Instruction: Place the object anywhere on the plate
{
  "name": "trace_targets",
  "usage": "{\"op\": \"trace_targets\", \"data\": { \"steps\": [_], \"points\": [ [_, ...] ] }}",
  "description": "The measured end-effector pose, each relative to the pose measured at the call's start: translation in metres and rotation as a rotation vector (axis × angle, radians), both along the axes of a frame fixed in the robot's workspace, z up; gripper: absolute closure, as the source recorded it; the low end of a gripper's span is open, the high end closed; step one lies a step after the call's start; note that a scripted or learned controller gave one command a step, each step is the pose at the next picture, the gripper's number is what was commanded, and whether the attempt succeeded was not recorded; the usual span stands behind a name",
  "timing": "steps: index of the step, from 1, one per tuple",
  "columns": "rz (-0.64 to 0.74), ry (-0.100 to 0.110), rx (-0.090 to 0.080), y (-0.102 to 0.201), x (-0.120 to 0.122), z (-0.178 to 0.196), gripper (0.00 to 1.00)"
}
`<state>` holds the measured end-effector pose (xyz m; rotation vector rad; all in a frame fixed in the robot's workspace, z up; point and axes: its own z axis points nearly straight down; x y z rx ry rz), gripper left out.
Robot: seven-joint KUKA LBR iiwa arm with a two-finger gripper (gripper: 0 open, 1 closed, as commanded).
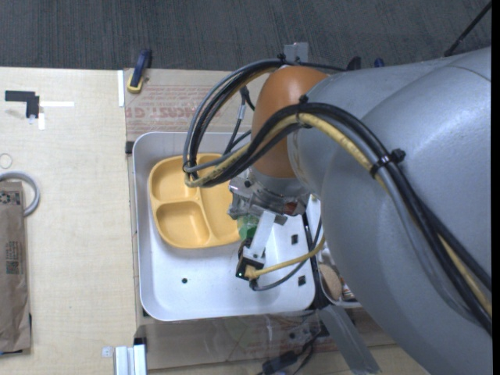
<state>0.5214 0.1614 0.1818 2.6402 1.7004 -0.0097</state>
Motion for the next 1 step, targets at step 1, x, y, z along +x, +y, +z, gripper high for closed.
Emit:
{"op": "trace_targets", "data": {
  "steps": [1],
  "points": [
    [0.0, 0.0, 0.0, 0.0001, 0.0, 0.0, 0.0]
  ]
}}
